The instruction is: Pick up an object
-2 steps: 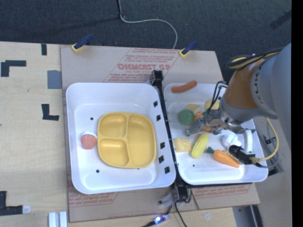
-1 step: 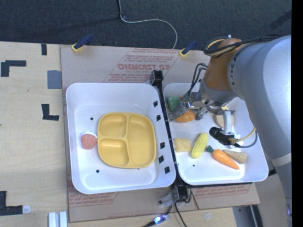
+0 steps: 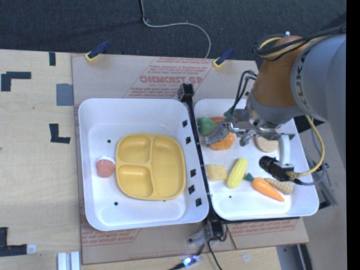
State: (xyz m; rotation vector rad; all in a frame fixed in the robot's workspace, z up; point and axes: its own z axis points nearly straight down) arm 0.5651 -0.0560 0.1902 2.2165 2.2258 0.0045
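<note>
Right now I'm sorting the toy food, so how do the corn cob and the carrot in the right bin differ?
The corn cob is yellow and stubby; the carrot is orange and tapers to a point. The corn cob lies nearly lengthwise toward the bin's front, while the carrot slants across it. The corn cob sits nearer the divider, the carrot nearer the outer wall. Both lie flat in the right bin, apart from the gripper.

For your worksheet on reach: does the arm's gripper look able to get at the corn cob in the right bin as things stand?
Probably yes. The corn cob lies uncovered on the right bin floor, apart from the carrot, with nothing on top. The gripper hangs just above and left of it, over the same bin.
</note>
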